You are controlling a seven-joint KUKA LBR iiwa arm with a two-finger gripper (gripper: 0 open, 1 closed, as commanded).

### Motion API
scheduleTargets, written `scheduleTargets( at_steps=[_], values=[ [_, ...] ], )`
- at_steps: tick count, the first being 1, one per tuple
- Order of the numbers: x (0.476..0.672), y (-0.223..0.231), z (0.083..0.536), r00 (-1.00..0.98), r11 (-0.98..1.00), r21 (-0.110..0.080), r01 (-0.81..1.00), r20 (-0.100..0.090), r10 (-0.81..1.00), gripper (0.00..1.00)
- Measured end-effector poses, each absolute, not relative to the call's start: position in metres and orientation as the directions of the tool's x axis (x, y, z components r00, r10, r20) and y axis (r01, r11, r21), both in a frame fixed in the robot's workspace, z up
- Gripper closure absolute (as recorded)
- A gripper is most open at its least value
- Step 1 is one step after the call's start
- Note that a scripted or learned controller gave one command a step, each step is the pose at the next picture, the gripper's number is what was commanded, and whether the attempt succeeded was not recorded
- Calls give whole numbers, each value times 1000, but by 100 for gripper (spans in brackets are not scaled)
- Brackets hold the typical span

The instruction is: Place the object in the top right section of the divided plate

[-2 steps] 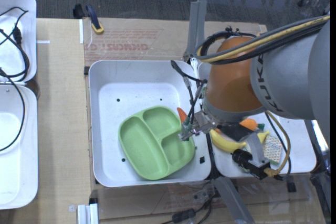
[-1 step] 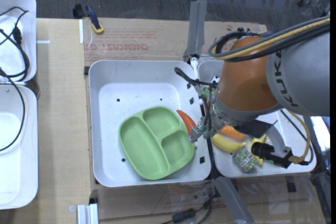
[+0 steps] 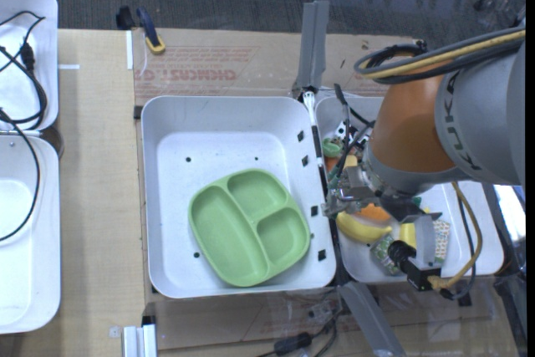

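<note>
— What is the green plate (image 3: 249,226) made of?
— Smooth plastic by the look of it, matt with a faint sheen. The bin (image 3: 167,138) under it is white plastic, slightly glossy.
— And the surface (image 3: 92,180) around the bin?
— Pale wood grain, with matt brown cardboard (image 3: 217,63) behind the bin.
— The arm (image 3: 468,113)?
— Smooth grey shell with a satin orange band (image 3: 410,130).

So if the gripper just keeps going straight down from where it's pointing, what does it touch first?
Probably the yellow banana-like toy in the right bin, among the piled objects. The gripper sits mostly hidden under the arm, so depth is uncertain.
</note>
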State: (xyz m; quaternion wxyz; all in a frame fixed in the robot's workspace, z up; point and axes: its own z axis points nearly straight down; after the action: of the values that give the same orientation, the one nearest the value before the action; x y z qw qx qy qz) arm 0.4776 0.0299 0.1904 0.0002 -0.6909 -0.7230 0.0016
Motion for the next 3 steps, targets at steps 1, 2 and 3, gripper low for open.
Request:
scheduleTargets(
  at_steps=[1,2,3],
  values=[
    [477,86,190,-67,67,-3,998,-2,998,100],
    [477,105,195,487,-487,-3,873,-6,873,100],
    [477,53,190,413,-414,-5,910,-5,910,100]
  ],
)
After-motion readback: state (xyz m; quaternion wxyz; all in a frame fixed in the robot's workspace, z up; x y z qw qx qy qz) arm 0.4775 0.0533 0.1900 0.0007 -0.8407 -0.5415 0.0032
